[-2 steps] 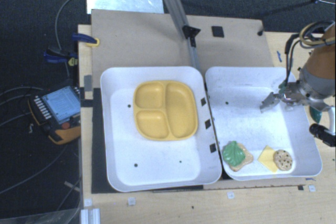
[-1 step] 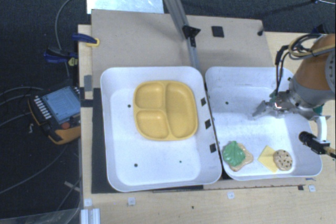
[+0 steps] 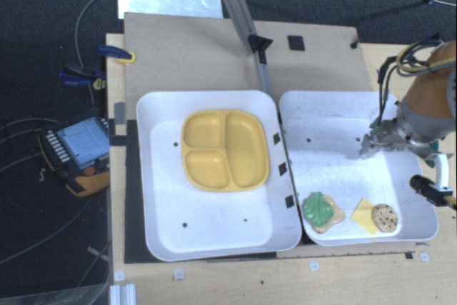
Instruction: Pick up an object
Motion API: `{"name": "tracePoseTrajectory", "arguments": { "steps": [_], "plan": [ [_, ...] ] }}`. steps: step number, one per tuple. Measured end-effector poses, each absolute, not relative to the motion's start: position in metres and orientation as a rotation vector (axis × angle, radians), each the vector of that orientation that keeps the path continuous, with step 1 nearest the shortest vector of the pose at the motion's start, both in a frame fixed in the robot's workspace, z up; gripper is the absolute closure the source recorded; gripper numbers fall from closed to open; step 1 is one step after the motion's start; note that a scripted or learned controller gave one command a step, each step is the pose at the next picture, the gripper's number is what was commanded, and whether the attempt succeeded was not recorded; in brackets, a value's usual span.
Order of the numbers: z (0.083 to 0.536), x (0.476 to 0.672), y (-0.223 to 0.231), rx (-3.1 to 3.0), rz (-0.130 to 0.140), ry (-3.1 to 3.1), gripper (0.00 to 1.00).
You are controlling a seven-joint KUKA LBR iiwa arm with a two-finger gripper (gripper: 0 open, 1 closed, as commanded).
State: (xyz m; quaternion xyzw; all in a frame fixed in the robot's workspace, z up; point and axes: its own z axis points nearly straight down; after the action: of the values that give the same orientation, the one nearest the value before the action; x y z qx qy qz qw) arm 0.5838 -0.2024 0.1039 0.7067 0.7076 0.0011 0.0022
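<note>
Jaws [image 3: 376, 141] state unclear; one yellow plate [image 3: 226, 150], one sandwich [image 3: 323, 212], one cheese slice [image 3: 364, 216], one cookie [image 3: 385, 218].

Two white bins sat side by side on the surface [image 3: 214, 61]. The left bin [image 3: 164, 225] held a yellow divided plate [image 3: 225, 150], lying flat toward its far side. In the right bin [image 3: 335, 118], three toy foods lay along the near edge: a green-topped piece [image 3: 321, 211], a yellow wedge [image 3: 364, 214] and, touching it, a cookie [image 3: 385, 218]. The gripper [image 3: 375, 141] hung over the right bin's far right part, well apart from them.
</note>
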Motion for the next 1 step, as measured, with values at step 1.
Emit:
{"name": "tracePoseTrajectory", "arguments": {
  "steps": [1],
  "plan": [
    [0.1641, 0.577, -0.205, 2.218, 0.004, 2.217, 1.0]
  ]
}}
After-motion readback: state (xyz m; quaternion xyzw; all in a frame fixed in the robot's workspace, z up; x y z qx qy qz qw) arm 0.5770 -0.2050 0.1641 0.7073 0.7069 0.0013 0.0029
